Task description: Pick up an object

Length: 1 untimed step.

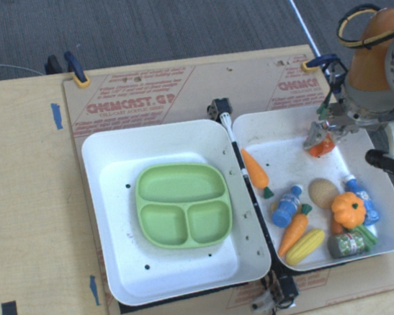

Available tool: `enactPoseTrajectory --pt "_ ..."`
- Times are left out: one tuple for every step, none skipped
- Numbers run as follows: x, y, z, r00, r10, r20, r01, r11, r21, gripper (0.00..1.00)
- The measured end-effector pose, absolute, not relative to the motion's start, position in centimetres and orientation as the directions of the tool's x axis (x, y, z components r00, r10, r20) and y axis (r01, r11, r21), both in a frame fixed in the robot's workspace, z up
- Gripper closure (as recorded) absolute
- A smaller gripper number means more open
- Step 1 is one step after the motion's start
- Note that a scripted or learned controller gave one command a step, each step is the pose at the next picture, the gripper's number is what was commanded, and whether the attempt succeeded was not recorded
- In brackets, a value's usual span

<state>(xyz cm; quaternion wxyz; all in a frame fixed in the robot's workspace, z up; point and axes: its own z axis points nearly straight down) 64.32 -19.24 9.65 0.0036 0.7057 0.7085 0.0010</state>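
Note:
My gripper [321, 140] hangs over the back part of the right bin [280, 128], reaching in from the right. A small red-orange object [321, 148] sits between its fingertips, and the fingers are closed on it. Toys lie in the front half of the same bin: an orange carrot [255, 170] by the left wall, a blue bottle [286, 206], a brown potato [323, 191], a second carrot [294, 228], a yellow corn cob [305, 245], an orange pumpkin [348, 210], another blue bottle [352, 188] and a green can [349, 243].
The left bin [109, 202] holds a green divided plate [184, 204]. The arm's orange-banded wrist [379, 55] stands over the right bin's far right corner. A black clamp [219, 108] sits at the back between the bins.

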Motion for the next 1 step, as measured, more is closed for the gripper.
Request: enactPoseTrajectory --pt "60.16 -16.24 20.05 -0.002 1.0 -0.001 1.0 0.002 0.002 1.0"
